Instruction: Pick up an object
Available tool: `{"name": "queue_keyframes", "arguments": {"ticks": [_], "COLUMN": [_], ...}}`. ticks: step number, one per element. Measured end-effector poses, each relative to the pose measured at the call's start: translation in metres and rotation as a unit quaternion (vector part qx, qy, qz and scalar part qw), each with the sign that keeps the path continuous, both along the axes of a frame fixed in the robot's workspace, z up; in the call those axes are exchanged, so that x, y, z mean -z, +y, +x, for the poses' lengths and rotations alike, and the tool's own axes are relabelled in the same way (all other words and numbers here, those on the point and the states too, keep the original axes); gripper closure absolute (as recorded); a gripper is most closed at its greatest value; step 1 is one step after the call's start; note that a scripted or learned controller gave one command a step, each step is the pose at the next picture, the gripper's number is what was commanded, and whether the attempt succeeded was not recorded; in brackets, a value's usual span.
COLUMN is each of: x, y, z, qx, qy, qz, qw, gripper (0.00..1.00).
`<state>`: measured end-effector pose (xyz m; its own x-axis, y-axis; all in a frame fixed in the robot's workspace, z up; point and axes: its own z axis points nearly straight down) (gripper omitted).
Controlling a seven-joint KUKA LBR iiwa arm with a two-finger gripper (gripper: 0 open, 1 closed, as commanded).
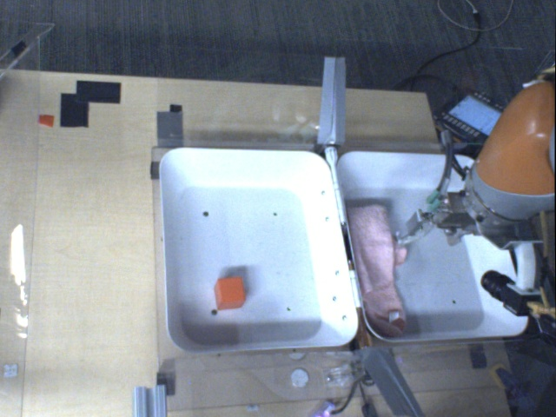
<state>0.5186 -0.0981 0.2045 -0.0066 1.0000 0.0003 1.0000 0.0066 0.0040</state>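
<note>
The near rims of the two white bins run side by side along the bench's (87, 276) front, meeting at a metal divider (333, 111) that runs back between them. The left bin (174, 233) holds an orange block (230, 293) close to its near wall, left of centre, with bare floor on every side of it and plenty of room above. In the right bin (452, 168) a pink rolled cloth (377, 263) lies lengthwise, its near end close to the front wall and its long side pressed against the dividing rim, leaving little room on that side. The gripper (410, 235) hangs just beside the cloth's right edge, about midway along it; its finger spacing cannot be told. Behind, the arm's orange band (521, 142) overhangs the bin's far right part.
</note>
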Motion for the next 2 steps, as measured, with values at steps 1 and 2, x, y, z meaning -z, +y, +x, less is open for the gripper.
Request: {"name": "queue_keyframes", "arguments": {"ticks": [1,2], "x": [0.032,0.111], "y": [-0.021,0.004], "z": [0.03,0.059], "qx": [0.089,0.033], "qy": [-0.001,-0.009], "qz": [0.0003,-0.0007], "qw": [0.9961,0.9994], "gripper": [0.0,0.0]}}
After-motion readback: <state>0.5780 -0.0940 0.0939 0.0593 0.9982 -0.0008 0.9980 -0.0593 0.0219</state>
